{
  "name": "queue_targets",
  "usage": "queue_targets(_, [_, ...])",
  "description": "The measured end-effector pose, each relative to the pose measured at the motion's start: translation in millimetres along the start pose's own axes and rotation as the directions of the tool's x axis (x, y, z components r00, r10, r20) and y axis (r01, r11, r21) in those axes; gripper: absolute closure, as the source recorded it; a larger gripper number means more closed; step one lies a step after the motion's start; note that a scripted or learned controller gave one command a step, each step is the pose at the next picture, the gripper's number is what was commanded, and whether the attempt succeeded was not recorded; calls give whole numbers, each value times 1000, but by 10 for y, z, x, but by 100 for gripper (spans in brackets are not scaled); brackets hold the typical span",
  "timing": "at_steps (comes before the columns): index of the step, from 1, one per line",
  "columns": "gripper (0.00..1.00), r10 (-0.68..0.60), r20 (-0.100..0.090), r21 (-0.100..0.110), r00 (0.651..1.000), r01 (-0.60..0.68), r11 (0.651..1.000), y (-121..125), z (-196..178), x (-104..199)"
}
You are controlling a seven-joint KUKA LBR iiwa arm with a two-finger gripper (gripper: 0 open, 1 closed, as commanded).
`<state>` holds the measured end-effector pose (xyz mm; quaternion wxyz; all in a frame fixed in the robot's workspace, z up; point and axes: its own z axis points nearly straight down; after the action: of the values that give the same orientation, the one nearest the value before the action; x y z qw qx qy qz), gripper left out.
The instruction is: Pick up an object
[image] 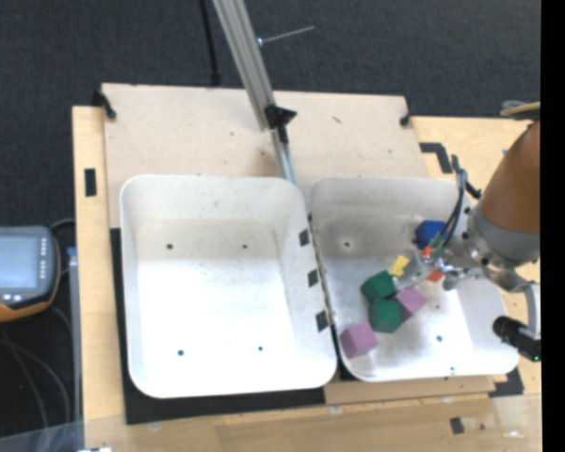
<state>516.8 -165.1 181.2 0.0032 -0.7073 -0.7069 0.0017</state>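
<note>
The right bin (471, 342) holds a cluster of small blocks: a blue one (430, 231), a small yellow one (399, 266), two green ones (378, 285) (386, 317), a pink-purple one (411, 300) and a purple one (359, 339) near the front left corner. My gripper (440, 269) hangs low over the right part of the bin, just right of the yellow block and below the blue one. A small orange-red bit (436, 276) shows at its tip. The grey wrist (502, 240) hides what lies under it.
The left bin (141, 252) stands beside the right one, their walls meeting at the middle ridge (313, 271). A slanted metal rail (250, 55) rises behind the bins. A grey device (17, 266) sits off the bench at the left.
</note>
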Motion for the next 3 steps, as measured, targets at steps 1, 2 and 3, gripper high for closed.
queue_targets(1, [0,-4,6,-25,1000,4,1000,-187,567,52])
queue_targets(2, [0,-7,6,-18,1000,7,1000,615,812,264])
queue_targets(3, [0,-3,5,-11,1000,3,1000,578,826,249])
